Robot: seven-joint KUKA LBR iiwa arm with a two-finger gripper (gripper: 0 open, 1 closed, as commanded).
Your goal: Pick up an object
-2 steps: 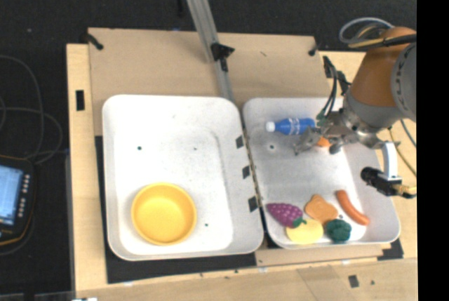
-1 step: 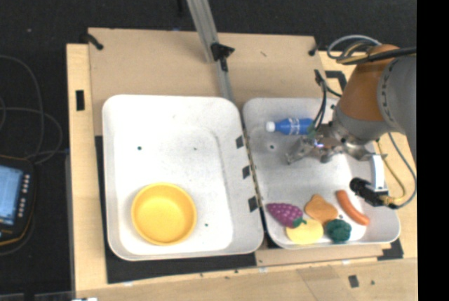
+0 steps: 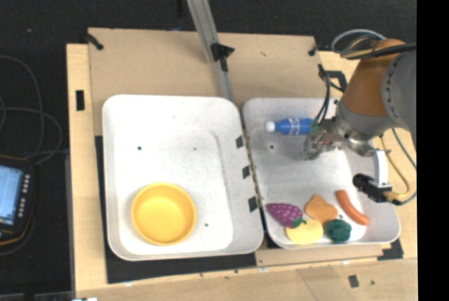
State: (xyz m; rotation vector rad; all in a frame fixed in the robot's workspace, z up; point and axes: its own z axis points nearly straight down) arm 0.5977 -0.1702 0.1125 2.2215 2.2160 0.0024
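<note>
My gripper (image 3: 313,146) hangs low over the upper middle of the right bin (image 3: 280,166), with the grey and orange arm behind it on the right. A blue bottle with a white cap (image 3: 290,126) lies on its side just above and left of the gripper, close to it. Along the bin's front edge lie purple grapes (image 3: 283,212), an orange piece (image 3: 320,208), a yellow fruit (image 3: 304,232), a green item (image 3: 338,229) and an orange-red sausage shape (image 3: 351,207). Nothing shows held in the gripper.
The left bin (image 3: 175,131) holds a yellow bowl (image 3: 163,212) at its front left. A grey metal pole (image 3: 201,15) slants down from the top to the gap between the bins. Black cables (image 3: 382,187) trail by the right bin's right edge.
</note>
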